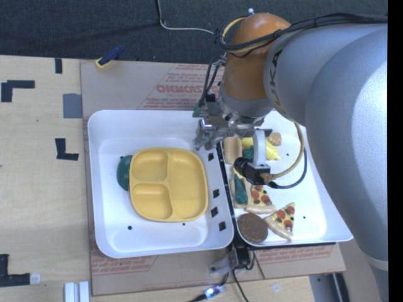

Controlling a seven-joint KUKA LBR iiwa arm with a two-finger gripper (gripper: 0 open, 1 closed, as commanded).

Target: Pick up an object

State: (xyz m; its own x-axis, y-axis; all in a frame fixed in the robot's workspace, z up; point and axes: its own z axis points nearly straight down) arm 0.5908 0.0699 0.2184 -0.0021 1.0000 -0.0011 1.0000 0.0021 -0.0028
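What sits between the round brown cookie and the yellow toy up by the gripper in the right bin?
In the camera view, a pizza slice toy with red dots lies between the round brown cookie and the yellow toy, beside a black cable loop from the wrist.

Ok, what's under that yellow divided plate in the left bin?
A dark teal object pokes out from under the left edge of the yellow plate, in the left bin. The plate covers most of it, so its shape cannot be told.
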